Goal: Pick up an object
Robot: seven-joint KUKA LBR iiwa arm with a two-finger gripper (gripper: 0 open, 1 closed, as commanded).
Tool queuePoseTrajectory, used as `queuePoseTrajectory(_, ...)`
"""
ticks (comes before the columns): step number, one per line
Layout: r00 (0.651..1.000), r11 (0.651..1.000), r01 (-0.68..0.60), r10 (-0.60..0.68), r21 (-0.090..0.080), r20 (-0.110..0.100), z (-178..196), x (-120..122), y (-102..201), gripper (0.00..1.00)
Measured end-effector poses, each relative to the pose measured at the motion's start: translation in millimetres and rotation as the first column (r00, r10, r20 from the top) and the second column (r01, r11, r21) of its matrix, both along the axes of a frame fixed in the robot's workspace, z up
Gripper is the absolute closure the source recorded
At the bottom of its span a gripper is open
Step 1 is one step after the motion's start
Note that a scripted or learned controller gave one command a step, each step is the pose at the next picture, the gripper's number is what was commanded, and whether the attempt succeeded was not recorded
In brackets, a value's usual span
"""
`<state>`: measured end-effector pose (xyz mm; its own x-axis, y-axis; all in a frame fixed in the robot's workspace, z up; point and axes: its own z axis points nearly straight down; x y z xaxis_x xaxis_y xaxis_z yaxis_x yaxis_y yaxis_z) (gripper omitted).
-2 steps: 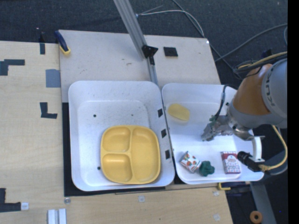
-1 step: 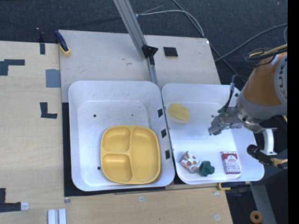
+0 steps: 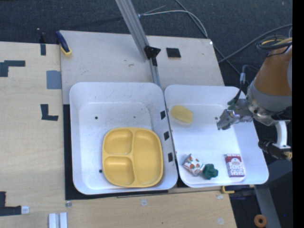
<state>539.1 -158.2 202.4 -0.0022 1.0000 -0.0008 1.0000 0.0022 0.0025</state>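
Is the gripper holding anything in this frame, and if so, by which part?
Nothing is held. The gripper hangs over the right bin, apart from the yellow lump, with no object between its fingers.

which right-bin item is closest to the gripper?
The yellow sponge-like lump, level with the gripper at the bin's upper left; the other three lie along the bottom edge.

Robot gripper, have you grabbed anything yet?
Not yet. The gripper hovers over the right bin with nothing seen in it. The yellow lump, small carton, green toy and red box all lie in the bin, waiting to be picked.
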Motion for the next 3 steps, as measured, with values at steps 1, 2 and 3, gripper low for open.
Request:
queuePoseTrajectory(1, 1.000, 1.000, 0.000, 0.000, -0.001, 0.002, 52.9, 1.0, 0.3, 1.00)
queuePoseTrajectory(2, 1.000, 1.000, -0.003, 0.003, 0.001, -0.004, 37.7, 16.0, 53.1, 1.00)
queuePoseTrajectory(3, 1.000, 1.000, -0.003, 0.003, 0.001, -0.005, 25.6, 33.4, 99.5, 1.00)
